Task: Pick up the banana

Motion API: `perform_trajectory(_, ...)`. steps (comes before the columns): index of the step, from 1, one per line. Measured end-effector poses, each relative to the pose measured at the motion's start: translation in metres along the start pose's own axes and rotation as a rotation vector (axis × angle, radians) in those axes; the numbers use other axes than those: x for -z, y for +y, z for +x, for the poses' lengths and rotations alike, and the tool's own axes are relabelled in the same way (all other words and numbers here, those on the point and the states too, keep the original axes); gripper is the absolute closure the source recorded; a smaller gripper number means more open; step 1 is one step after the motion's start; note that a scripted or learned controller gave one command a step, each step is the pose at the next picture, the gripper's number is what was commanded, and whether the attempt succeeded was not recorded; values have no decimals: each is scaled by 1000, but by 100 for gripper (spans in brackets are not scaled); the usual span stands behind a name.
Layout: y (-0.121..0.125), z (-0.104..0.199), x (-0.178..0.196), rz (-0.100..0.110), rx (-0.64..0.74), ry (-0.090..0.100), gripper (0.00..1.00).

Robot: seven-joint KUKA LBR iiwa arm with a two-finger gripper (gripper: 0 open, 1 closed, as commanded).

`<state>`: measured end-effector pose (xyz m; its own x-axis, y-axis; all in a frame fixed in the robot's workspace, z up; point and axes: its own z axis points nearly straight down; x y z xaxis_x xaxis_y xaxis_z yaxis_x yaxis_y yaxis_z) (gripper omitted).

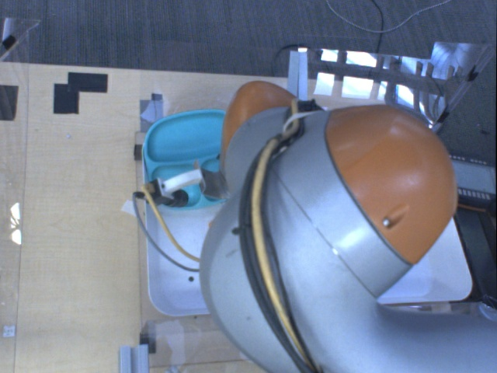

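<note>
My grey arm (311, 239) with its orange band (396, 185) reaches in from the right and covers most of both bins. The gripper (211, 182) is low over the far end of the left bin (167, 290), at the right rim of a light-blue bowl (182, 140). Only a small grey part of the gripper shows past the wrist. The arm hides whatever lies under it in the bins, and I see nothing yellow and fruit-shaped in the uncovered parts.
The left bin's near half shows bare white floor. A strip of the right bin (446, 274) shows beyond the arm. Pale wooden bench (70, 231) extends to the left. A metal frame (373, 72) stands at the back right.
</note>
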<state>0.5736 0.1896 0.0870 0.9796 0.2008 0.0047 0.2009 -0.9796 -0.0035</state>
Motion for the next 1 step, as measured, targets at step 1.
perform_trajectory(1,1,0,0,-1,-1,-1,0)
